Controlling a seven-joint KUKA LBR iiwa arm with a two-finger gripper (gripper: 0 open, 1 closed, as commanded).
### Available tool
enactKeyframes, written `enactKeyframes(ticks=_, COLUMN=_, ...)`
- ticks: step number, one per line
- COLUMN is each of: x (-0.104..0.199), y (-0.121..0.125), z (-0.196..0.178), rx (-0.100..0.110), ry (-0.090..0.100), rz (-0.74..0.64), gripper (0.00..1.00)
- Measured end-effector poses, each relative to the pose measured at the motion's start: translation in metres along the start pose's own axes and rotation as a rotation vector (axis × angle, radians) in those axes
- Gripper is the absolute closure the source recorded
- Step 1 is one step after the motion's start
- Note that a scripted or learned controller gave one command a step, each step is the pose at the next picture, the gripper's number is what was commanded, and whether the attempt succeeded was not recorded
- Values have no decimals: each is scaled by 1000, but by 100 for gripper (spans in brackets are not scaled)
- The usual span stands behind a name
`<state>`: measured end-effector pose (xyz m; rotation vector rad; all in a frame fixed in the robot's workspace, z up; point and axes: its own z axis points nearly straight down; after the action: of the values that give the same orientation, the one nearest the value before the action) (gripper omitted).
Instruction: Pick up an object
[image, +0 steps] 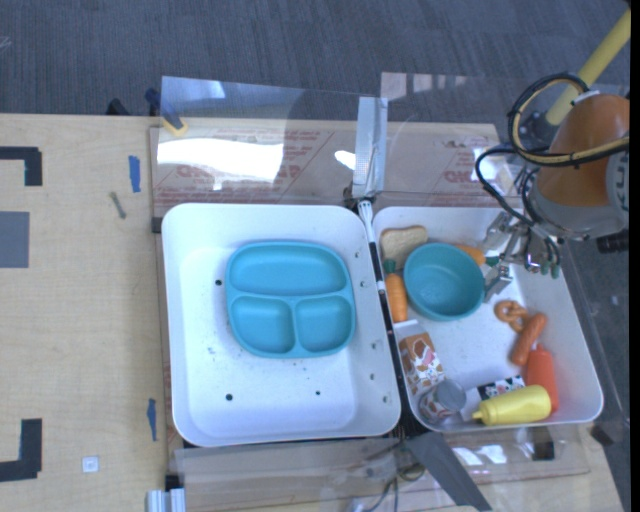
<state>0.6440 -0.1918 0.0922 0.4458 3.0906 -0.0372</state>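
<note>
The gripper (508, 262) hangs over the right bin (585, 340), its 2 fingers slightly apart with nothing between them. Just left of the fingers sits the teal bowl (443, 281); the pretzel (509, 313) lies just below them, the hot dog (529, 338) and yellow bottle (514, 405) farther below.

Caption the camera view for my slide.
Grey arm's tool hovers beside the teal round bowl in the right white bin; teal divided plate left.
</note>
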Motion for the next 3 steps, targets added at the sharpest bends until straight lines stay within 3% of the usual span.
enactKeyframes(ticks=3, x=3, y=1, z=-3, rx=9, ry=-9, rz=101, gripper=0)
